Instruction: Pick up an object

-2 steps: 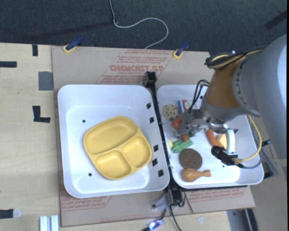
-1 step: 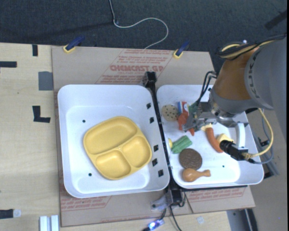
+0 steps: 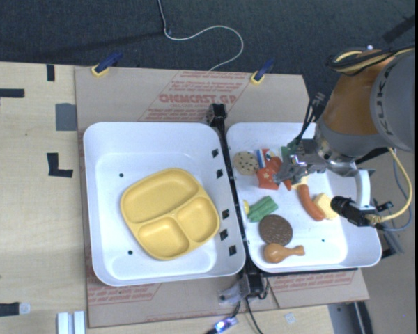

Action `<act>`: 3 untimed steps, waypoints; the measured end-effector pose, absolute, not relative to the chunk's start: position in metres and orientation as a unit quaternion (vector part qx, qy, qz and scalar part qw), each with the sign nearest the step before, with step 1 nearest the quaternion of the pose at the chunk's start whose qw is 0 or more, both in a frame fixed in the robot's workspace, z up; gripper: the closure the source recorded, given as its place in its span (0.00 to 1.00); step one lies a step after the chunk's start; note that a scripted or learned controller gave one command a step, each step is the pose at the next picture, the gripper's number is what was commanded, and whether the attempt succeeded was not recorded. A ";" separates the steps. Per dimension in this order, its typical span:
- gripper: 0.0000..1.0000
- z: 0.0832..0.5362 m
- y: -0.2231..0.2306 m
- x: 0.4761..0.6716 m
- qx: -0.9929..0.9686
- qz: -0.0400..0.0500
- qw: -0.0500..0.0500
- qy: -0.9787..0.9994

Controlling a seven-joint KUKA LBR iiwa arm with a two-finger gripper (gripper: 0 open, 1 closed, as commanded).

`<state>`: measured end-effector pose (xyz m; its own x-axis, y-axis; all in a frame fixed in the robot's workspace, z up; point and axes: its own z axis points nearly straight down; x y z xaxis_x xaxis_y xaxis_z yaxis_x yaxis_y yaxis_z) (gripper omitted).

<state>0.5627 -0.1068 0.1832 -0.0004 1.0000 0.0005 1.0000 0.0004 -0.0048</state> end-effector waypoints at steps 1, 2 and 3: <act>1.00 0.222 -0.107 0.563 -0.706 0.002 0.002 -0.708; 1.00 0.210 -0.058 0.566 -0.705 0.003 0.004 -0.709; 1.00 0.220 -0.001 0.564 -0.704 0.002 0.003 -0.710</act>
<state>0.5639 -0.0008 0.2201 -0.0078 1.0000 0.0015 0.9999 0.0078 -0.0083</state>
